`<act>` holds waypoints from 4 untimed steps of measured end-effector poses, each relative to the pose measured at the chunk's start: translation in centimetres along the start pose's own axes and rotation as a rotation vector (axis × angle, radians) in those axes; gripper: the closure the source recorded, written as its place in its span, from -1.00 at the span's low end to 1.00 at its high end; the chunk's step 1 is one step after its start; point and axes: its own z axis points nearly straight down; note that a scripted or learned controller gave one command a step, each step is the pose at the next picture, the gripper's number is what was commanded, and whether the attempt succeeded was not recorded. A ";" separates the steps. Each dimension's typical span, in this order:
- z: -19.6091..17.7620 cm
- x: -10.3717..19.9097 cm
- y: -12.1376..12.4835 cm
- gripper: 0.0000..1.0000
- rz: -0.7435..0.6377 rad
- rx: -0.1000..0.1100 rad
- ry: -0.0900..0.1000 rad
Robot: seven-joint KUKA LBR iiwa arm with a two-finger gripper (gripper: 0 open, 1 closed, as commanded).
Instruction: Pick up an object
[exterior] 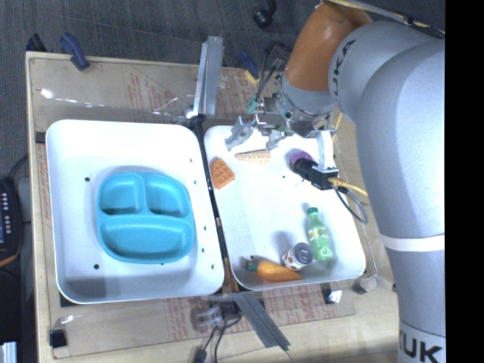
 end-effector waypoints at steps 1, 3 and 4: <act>10.1 -2.0 -1.9 -1.00 0.003 -0.012 -0.003; 9.0 -1.9 -1.9 -1.00 -0.001 -0.011 -0.002; 9.9 0.2 -3.3 -1.00 0.013 -0.016 -0.015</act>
